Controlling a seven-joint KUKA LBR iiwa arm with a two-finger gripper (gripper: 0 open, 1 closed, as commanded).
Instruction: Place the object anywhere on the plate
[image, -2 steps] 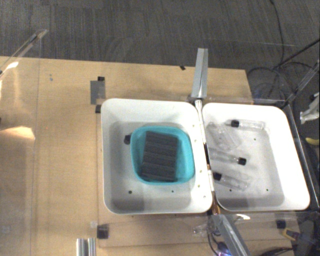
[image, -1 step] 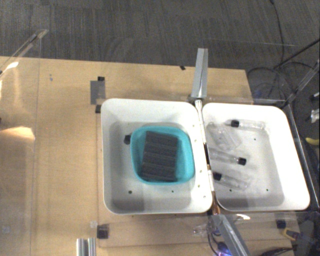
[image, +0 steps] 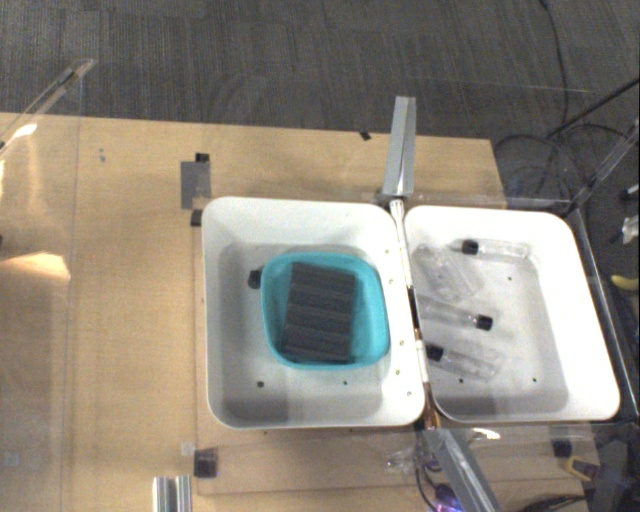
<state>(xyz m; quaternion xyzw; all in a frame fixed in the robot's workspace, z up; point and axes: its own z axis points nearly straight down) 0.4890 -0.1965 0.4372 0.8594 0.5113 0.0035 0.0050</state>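
A square teal plate (image: 374, 322) lies in the middle of the left white bin (image: 222, 352). A dark grey ribbed block (image: 320, 313) rests flat on the plate, covering most of its centre, with its long side running front to back. A small black piece (image: 255, 279) sits against the plate's far left corner.
The right white bin (image: 560, 340) holds several clear plastic tubes with black caps (image: 455, 318), scattered over its left half. A grey metal post (image: 400, 145) stands behind the seam between the bins. Cables lie at the far right (image: 570, 150).
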